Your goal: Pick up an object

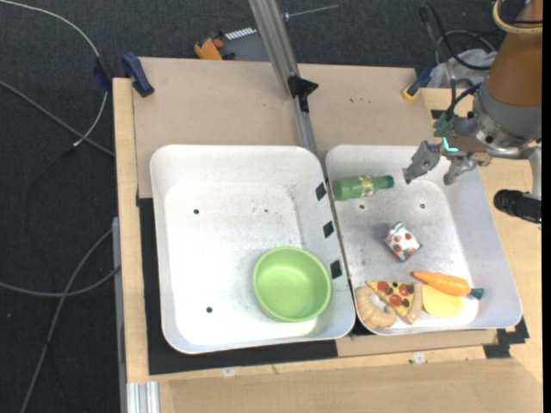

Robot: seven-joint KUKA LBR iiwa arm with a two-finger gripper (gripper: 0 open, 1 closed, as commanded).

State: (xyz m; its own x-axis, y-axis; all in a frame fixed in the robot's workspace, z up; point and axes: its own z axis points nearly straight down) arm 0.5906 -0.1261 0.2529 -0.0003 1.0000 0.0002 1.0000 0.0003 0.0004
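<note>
My gripper [439,169] hangs over the far right part of the right bin [482,231], its two fingers spread open with nothing between them. A green bottle [361,186] lies on its side at the bin's far left, to the left of the gripper. A small white and red box [402,241] sits mid-bin. Along the near edge lie a pizza slice [398,296], a croissant-like pastry [374,306], an orange carrot [442,282] and a yellow piece [441,304].
The left bin [185,231] holds a green bowl [292,283] at its near right corner. A metal pole [275,41] slants down to the gap between the bins. Clamps sit at the bench's far corners.
</note>
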